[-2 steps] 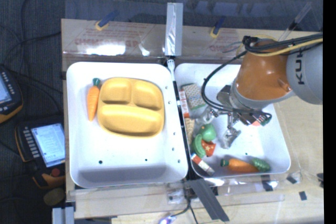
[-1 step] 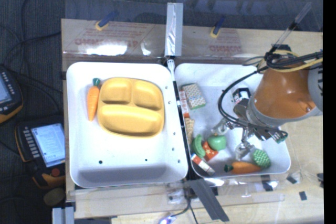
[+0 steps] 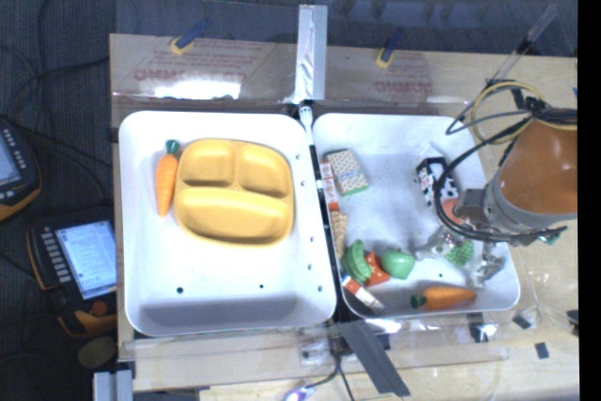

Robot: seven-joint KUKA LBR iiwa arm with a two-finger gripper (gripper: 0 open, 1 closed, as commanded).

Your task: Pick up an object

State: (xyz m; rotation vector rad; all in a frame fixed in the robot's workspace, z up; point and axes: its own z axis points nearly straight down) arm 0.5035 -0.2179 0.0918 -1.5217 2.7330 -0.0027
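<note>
My gripper (image 3: 461, 258) is low in the right bin (image 3: 404, 146), near its front right corner, under the grey arm with the orange band (image 3: 543, 166). Its two fingers stand apart, one at the left (image 3: 435, 249) and one at the right (image 3: 488, 269). A small green object (image 3: 460, 252) lies between them, and neither finger visibly presses on it. Just in front of the gripper an orange toy carrot (image 3: 443, 298) lies along the bin's front wall.
The right bin also holds a checkered box (image 3: 346, 172) at the back left and green and red toy pieces (image 3: 374, 264) at the front left. In the left bin (image 3: 216, 305) lie a yellow divided tray (image 3: 235, 191) and another carrot (image 3: 166, 179).
</note>
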